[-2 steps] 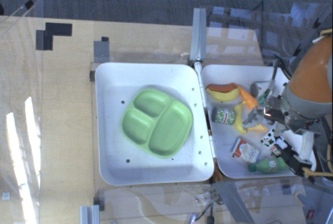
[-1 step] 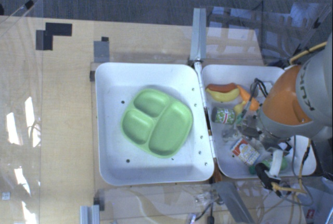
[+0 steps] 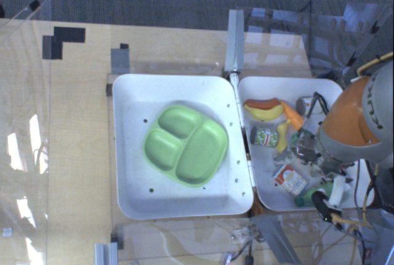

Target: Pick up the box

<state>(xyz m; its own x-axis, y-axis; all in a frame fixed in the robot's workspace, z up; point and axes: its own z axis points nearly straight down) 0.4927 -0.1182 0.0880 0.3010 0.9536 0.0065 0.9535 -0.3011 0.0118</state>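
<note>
The box (image 3: 289,179) is a small white carton with red print. It lies tilted on the floor of the right bin (image 3: 268,193), near its front. My gripper (image 3: 305,150) hangs low in that bin, just behind and to the right of the box, close to its far corner. The gripper's dark metal parts blend into the clutter around them. Nothing can be made out in its grasp. The arm's orange band (image 3: 348,122) sits over the bin's right side and hides the floor beneath it.
In the right bin lie a yellow and red fruit (image 3: 265,110), an orange carrot (image 3: 293,114), a green-labelled can (image 3: 265,137) and a green bottle (image 3: 306,198) by the box. The left bin (image 3: 129,134) holds a green divided plate (image 3: 186,145).
</note>
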